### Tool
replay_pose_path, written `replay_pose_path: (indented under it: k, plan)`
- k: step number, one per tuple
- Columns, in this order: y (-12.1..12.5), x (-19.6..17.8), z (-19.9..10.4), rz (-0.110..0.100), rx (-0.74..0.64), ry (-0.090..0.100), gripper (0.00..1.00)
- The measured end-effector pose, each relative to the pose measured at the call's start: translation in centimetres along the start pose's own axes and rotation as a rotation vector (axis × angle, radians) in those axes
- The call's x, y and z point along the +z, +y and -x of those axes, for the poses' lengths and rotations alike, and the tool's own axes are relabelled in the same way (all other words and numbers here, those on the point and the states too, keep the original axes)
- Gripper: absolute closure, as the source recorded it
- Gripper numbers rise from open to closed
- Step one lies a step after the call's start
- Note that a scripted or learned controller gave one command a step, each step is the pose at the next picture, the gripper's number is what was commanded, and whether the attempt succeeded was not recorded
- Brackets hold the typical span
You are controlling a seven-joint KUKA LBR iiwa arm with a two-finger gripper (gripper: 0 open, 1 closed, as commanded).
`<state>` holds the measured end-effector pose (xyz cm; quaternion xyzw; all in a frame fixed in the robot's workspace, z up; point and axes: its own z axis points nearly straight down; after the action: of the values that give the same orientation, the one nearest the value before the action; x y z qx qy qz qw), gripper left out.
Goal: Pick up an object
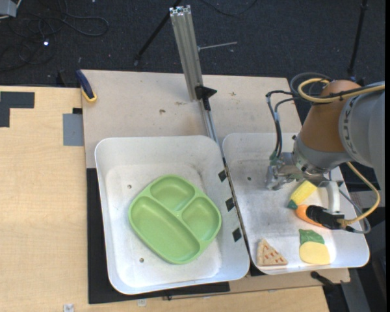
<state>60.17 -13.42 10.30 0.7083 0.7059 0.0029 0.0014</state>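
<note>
While the gripper (281, 176) hangs low over the right bin (253, 207) near its far right edge, jaw state impossible for you to tell, judge this the approach: the yellow piece (302, 192) lies just beside it, orange one (312, 214) crowding the rim, open floor toward the left wall.

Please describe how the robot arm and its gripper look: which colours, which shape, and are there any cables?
The arm is thick and rounded, with a grey shell and an orange band above the wrist. Black and yellow cables loop around it near the wrist and at its lower side. The gripper is a small grey metal piece with dark parts; finer detail is too small to tell.
</note>
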Motion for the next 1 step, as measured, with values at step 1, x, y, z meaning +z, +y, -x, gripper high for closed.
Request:
replay_pose_path:
  k: [1]
  plan:
    - [0.31, -4.25, 0.17, -0.005, -0.004, -0.003, 1.00]
